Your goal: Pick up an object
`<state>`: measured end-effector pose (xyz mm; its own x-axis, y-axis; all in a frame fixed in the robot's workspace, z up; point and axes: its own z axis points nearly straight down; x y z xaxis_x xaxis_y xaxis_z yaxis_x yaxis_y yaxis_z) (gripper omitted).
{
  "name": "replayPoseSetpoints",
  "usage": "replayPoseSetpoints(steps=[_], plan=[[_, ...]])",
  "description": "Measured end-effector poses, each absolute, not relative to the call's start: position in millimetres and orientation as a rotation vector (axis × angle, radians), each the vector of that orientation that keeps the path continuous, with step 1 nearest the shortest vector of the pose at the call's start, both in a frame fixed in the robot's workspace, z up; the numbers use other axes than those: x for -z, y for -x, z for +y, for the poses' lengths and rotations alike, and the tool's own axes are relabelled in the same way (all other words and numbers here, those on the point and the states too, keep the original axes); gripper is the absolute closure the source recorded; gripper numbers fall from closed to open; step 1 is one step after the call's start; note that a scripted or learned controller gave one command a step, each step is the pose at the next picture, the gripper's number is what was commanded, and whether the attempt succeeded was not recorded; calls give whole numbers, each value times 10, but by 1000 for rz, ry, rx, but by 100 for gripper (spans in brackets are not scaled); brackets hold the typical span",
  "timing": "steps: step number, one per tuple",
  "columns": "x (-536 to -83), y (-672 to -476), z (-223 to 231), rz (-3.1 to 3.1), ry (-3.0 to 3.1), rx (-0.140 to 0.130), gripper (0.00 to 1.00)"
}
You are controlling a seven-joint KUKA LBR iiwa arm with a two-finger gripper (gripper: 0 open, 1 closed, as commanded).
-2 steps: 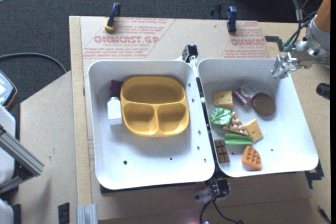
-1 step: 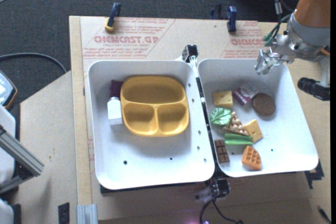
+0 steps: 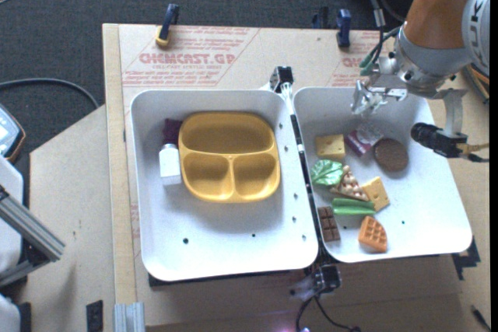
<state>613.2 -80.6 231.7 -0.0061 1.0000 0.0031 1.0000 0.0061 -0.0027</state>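
The right bin holds several toy foods: a yellow cheese block, a small purple-and-white piece, a brown round cookie, a green leaf, a nut-topped wedge, a yellow cracker, a green pod, a chocolate bar and an orange waffle. My gripper hangs over the far side of this bin, just above the purple-and-white piece, open with nothing between its fingers.
The left bin carries a yellow divided tray, a white bottle and a dark purple item. A black cable part juts over the right bin's right side. Clamps sit at the board's far edge.
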Motion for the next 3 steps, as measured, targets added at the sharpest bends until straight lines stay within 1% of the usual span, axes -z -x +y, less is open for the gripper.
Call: replayPoseSetpoints(steps=[1,2,3], plan=[[-2349,-6212,-782,-2225,2222,3,100],[-2164,-6262,-741,-2221,2220,-3,100],[-2357,-6227,-791,-2224,2224,3,100]])
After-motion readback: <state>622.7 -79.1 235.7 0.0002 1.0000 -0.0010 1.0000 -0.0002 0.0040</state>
